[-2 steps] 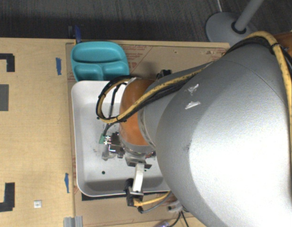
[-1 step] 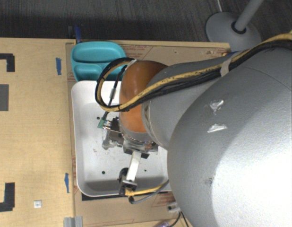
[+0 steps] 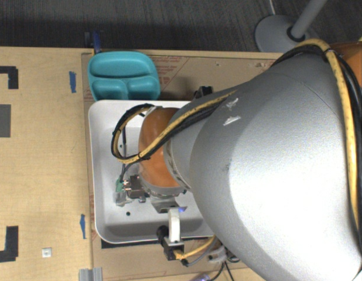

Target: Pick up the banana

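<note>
My arm reaches in from the right and covers most of the view, its grey body hiding the right side of the bench. The orange band (image 3: pixel 154 151) above the wrist hangs over the middle of the left white bin (image 3: pixel 99 157). Below the band, the gripper (image 3: pixel 129 193) points down into the bin's lower left part, close to the white floor. The wrist hides whatever lies beneath it. A black and yellow cable (image 3: pixel 119 133) loops beside the band.
A teal plastic tray (image 3: pixel 123 76) stands just beyond the bin's far rim. Brown cardboard bench (image 3: pixel 40 157) with black marks and blue tape strips stretches to the left. A grey round stand base (image 3: pixel 276 33) sits on the dark floor at top right.
</note>
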Robot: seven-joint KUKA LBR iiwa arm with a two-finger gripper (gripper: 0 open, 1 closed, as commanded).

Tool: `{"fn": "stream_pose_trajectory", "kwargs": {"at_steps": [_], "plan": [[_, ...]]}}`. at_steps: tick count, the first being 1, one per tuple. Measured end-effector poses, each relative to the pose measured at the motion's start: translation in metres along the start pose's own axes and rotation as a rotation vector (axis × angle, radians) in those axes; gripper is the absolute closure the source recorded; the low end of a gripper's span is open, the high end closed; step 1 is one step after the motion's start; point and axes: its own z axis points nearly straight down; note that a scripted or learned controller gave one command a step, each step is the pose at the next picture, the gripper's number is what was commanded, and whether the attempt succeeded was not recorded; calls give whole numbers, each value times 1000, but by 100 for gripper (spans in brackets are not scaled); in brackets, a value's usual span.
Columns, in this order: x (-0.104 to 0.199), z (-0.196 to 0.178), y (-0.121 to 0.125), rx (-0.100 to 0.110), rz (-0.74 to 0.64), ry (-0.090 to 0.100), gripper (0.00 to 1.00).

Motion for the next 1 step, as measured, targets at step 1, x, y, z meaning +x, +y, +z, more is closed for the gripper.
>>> {"fn": "stream_pose_trajectory", "kwargs": {"at_steps": [1], "plan": [[-9, -14, 67, 1, 648, -3, 0]]}}
